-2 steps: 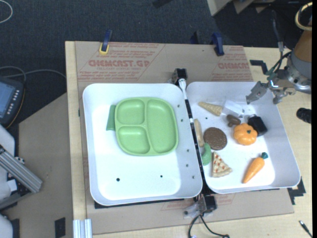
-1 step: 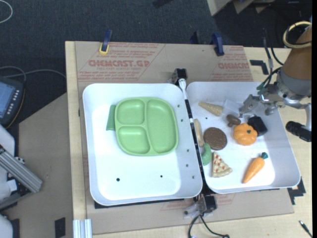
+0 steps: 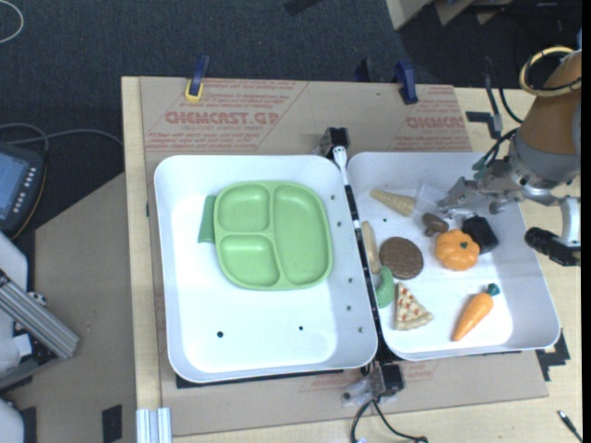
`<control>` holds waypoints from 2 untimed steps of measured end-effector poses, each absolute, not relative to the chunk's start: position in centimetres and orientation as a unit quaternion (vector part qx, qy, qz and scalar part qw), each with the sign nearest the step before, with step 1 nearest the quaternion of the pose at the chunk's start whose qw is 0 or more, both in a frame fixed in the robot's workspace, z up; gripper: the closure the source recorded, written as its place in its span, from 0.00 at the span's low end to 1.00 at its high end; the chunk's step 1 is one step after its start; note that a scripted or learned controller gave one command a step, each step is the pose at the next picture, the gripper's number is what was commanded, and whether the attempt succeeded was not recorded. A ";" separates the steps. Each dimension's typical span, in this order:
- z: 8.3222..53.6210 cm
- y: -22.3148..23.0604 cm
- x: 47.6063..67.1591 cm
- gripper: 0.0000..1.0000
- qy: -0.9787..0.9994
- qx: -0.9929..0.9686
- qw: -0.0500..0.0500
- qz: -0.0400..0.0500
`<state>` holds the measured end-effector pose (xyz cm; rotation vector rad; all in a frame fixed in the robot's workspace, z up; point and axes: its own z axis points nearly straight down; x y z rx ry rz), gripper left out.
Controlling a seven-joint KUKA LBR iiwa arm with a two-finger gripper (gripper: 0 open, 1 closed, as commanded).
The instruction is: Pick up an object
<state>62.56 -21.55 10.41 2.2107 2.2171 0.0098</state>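
Toy food all in right bin (image 3: 522, 289), pieces loose and mostly apart, so I judge room for jaws around most of them. Green divided plate (image 3: 272, 233) alone in left bin (image 3: 185, 284). Gripper (image 3: 454, 197) low over back of right bin, between cone (image 3: 394, 201) and pumpkin (image 3: 457, 250). Small brown piece (image 3: 434, 221) just beside it is my likely target. Arm (image 3: 549, 127) enters from right, wrist bent down toward bin. I cannot tell whether jaws are wide or narrow; I see nothing held. Cookie (image 3: 402, 257), pizza slice (image 3: 411, 308), carrot (image 3: 473, 314) lie further forward.
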 end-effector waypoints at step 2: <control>16.3 -22.3 62.4 1.00 0.707 0.707 0.003 0.001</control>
